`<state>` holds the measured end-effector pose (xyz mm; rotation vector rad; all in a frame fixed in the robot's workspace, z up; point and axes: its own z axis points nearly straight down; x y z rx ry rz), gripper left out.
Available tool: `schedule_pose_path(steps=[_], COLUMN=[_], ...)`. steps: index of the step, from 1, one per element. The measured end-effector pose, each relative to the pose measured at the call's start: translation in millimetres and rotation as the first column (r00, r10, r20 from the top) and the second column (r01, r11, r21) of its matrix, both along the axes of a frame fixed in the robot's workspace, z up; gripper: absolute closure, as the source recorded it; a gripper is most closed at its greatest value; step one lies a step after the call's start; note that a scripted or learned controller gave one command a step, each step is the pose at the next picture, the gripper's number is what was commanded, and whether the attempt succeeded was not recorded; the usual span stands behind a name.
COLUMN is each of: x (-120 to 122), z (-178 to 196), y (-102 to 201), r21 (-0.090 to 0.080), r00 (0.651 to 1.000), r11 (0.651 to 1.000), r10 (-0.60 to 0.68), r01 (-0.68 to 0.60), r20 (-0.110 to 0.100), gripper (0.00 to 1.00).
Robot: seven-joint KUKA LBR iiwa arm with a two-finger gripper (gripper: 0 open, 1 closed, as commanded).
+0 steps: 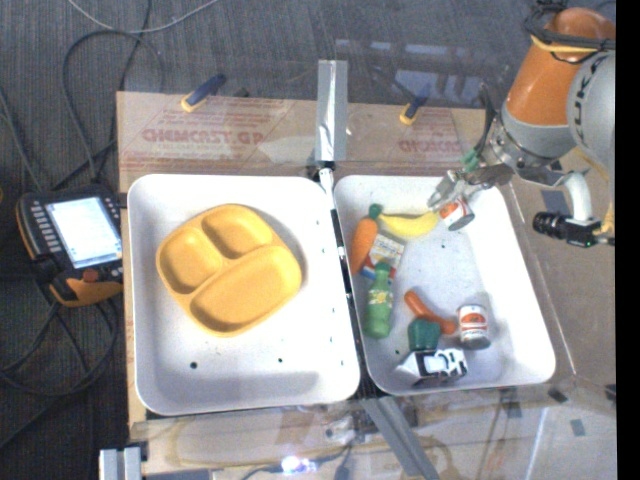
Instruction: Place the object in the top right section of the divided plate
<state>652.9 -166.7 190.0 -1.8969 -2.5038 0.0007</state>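
The yellow divided plate (pixel 230 266) lies in the left bin (pixel 160 368), with two small sections toward the back and one large section toward the front. My gripper (pixel 455 200) hangs over the back right part of the right bin (pixel 530 338), far to the right of the plate. A small red and white object (pixel 456 212) shows between its fingertips, lifted just above the bin floor beside a banana (pixel 408 224). The jaws are shut on it.
The right bin also holds a carrot (pixel 362 243), a small packet (pixel 384 252), a green bottle (pixel 378 305), an orange piece (pixel 427 308), a red and white can (pixel 473 325), a green item (pixel 423 335) and a black and white toy (pixel 441 365). A metal divider bar (pixel 328 118) stands behind the bins.
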Motion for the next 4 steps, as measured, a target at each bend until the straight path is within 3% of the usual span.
schedule_pose_path(steps=[1,2,4], x=[14,-4,16], z=[-67,-36,14], y=[3,60,211], r21=[-0.003,0.001,-0.001], r00=[0.991,1.000,0.936], r11=[0.991,1.000,0.936], r10=[0.135,0.025,0.353], r01=[-0.135,-0.025,-0.353], r20=[0.012,-0.001,0.000], gripper=[1.00,1.00,1.00])
